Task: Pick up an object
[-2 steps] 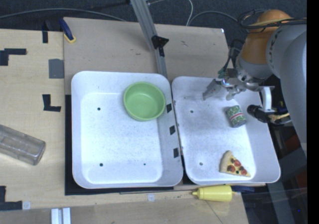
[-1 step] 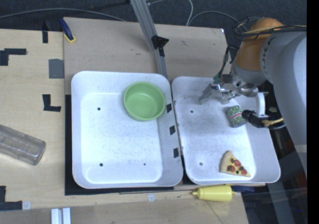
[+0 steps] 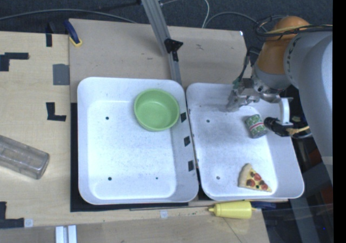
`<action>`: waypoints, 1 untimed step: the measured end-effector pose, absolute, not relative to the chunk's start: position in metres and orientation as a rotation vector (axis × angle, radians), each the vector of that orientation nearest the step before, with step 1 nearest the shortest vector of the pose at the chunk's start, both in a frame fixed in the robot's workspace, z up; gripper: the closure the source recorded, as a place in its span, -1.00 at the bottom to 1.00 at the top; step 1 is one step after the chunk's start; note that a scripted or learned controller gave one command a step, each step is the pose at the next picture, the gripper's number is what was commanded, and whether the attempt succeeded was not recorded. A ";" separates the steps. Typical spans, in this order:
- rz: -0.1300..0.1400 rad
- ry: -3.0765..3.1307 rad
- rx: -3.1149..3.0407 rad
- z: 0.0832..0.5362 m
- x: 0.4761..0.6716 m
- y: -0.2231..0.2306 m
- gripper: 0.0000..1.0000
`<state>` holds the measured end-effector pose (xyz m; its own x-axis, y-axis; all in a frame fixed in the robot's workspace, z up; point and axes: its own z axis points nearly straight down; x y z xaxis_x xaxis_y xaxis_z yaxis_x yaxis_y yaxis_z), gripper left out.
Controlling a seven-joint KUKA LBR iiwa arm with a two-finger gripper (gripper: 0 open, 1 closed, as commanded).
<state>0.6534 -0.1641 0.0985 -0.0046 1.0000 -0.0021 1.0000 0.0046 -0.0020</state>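
The right bin (image 3: pixel 216 144) holds a small green and white can (image 3: pixel 254 126) near its far right side and a pizza slice toy (image 3: pixel 254 178) near its front right corner. A green bowl (image 3: pixel 156 109) sits at the far right of the left bin (image 3: pixel 108 171). My gripper (image 3: pixel 235 101) hangs low over the far part of the right bin, just left of and beyond the can. I see nothing between its fingers.
A yellow bottle (image 3: pixel 233 209) lies on the bench in front of the right bin. A clear plastic tumbler (image 3: pixel 20 156) lies at the bench's left. A metal pole (image 3: pixel 157 20) slants in from the top toward the bins' far edge.
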 end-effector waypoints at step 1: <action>0.002 2.221 2.217 0.151 0.658 -0.173 1.00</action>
